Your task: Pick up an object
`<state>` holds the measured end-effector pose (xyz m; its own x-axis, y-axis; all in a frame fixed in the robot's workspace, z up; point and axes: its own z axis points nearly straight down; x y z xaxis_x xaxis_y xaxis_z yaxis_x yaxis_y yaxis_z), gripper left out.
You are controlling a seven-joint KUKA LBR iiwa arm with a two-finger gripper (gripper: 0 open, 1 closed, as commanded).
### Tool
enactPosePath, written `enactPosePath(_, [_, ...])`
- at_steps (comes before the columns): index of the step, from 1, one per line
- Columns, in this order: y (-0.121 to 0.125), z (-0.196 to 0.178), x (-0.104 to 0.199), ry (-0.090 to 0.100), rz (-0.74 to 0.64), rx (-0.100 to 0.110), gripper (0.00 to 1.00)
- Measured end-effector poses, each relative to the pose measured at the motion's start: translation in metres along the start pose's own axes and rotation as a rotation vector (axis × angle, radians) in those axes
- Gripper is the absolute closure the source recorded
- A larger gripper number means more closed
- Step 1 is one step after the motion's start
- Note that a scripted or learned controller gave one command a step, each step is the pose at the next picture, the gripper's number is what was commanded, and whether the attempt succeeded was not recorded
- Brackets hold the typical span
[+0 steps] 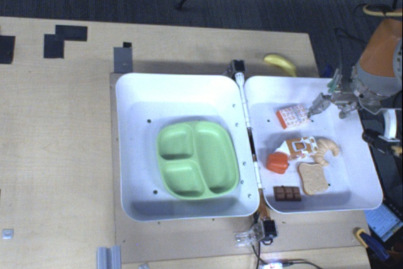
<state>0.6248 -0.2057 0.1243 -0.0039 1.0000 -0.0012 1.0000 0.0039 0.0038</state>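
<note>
Gripper (318,106) hovers just right of red-and-white packet (291,116) in right bin (371,192).

Two bins sit side by side on the surface (56,148): the left bin (135,104) holds a tray (197,158). In the right bin (359,186), a box (291,115) lies far, with a carton (302,147) and croissant (327,148) mid-bin; a tomato (278,162), toast (313,178) and chocolate (288,193) lie nearer. A banana (280,63) lies on the surface beyond the right bin, and the end effector (327,101) hangs just right of the box.

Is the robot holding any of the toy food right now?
No. The gripper hangs in the right bin beside the red-and-white packet, with nothing between its fingers.
</note>
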Motion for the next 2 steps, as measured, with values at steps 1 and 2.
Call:
enactPosePath(1, [-0.050,0.038,0.039,0.001,0.002,0.000,0.00])
enactPosePath(2, [-0.048,0.026,0.039,-0.001,0.000,-0.006,1.00])
